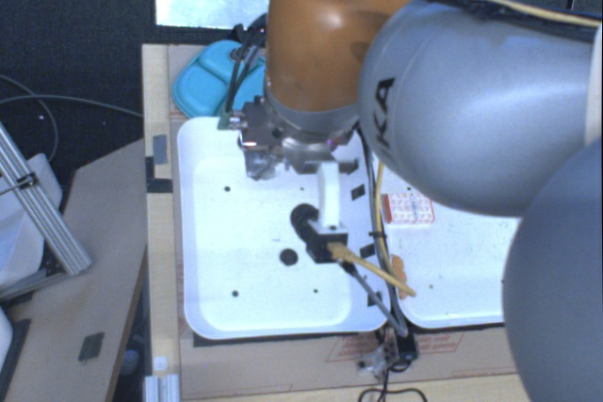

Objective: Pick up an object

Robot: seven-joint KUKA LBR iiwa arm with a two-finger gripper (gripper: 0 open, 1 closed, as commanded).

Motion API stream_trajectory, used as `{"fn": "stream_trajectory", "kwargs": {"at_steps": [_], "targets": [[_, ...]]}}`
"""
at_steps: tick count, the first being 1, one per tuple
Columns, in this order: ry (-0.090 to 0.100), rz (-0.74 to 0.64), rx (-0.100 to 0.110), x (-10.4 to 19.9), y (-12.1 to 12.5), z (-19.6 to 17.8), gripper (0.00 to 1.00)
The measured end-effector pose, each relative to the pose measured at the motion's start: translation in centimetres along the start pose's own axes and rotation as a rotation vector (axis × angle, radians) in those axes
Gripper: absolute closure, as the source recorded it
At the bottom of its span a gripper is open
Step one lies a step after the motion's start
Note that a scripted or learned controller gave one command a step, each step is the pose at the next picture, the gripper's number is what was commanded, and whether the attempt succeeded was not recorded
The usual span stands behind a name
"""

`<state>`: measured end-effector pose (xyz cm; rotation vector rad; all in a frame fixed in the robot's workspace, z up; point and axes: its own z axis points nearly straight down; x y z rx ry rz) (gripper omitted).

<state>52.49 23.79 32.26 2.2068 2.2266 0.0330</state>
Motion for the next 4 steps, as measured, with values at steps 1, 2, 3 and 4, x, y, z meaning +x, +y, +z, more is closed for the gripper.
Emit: {"fn": "stream_trajectory", "kwargs": {"at_steps": [1,2,3,4], "targets": [[-0.010,0.010,0.020,-2.9,-4.0,1.8,1.00],[-0.010,0.010,0.019,-4.4,-3.9,3.8,1.00],[-0.012,0.009,0.022,-3.6,1.8,15.7,1.00],[-0.011,0.012,0.006,-7.7,12.1,12.1,1.00]]}}
